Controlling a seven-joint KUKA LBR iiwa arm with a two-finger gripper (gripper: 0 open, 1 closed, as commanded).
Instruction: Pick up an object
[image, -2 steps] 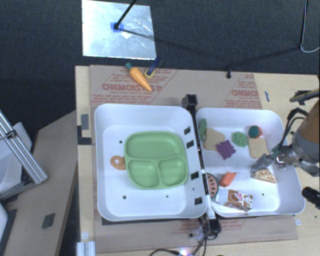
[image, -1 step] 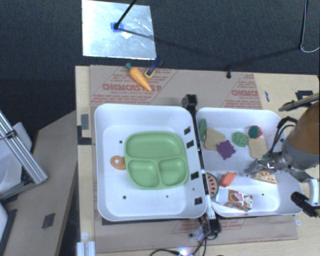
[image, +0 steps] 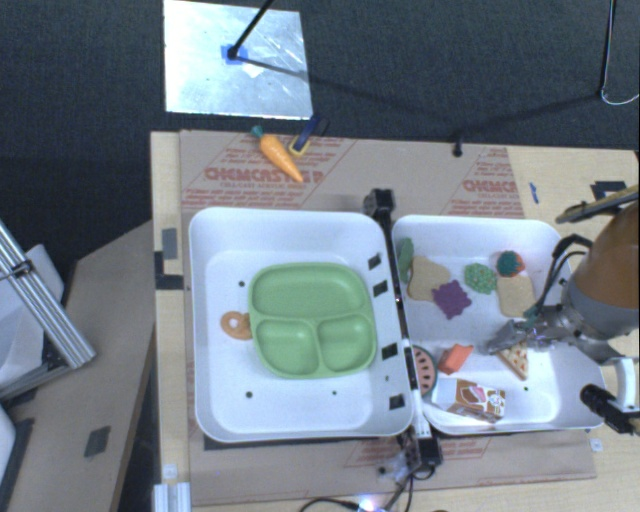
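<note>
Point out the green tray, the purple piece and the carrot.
Green tray (image: 300, 293): camera view, its large upper compartment.
Purple piece (image: 452, 298): camera view, its middle.
Carrot (image: 280, 158): camera view, middle of its orange body.

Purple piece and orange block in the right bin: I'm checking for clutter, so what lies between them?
In the camera view, only bare white bin floor lies between the purple piece and the orange block.

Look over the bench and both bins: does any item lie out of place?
Yes. An orange carrot lies on the cardboard behind the left bin, outside both bins, while the other small items sit in the right bin or beside the green tray.
</note>
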